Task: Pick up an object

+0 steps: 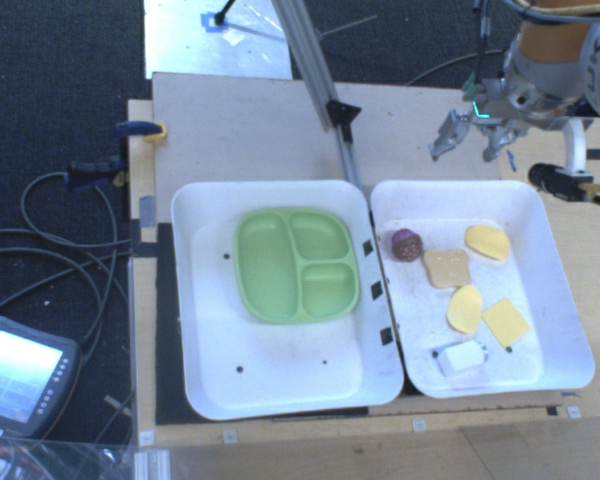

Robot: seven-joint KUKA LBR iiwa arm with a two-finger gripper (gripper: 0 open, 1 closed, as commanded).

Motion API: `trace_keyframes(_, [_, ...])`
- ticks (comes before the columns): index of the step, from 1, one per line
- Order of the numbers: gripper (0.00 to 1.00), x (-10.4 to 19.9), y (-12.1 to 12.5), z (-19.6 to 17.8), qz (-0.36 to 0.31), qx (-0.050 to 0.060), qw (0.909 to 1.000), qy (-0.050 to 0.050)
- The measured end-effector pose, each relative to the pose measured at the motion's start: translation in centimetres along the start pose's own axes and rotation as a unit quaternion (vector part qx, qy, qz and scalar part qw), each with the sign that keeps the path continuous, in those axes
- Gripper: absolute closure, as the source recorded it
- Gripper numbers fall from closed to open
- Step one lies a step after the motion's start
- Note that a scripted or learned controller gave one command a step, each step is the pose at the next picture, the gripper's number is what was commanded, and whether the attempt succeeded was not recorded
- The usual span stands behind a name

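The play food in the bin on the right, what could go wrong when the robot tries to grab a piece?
The toast slice touches the round purple piece and sits near a yellow piece, so the end effector might bump a neighbour or catch two. The yellow square looks flat and may slip out. The white block sits near the right bin's front wall, which could block the fingers.

Both bins [280,393] are white. The divided plate [297,265] is light green. In the right bin [560,268] lie a dark purple ball [407,244], a tan toast piece [447,267], three yellow pieces [487,242] and a white block [462,356]. The arm [565,8] is grey with orange.
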State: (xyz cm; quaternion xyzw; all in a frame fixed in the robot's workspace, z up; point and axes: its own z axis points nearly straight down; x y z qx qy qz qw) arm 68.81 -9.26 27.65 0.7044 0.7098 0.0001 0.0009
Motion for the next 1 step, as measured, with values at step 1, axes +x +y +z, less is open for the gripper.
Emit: trace_keyframes(1, [0.00,0.98,0.27,4.98,0.000,0.002,1.0000,0.000])
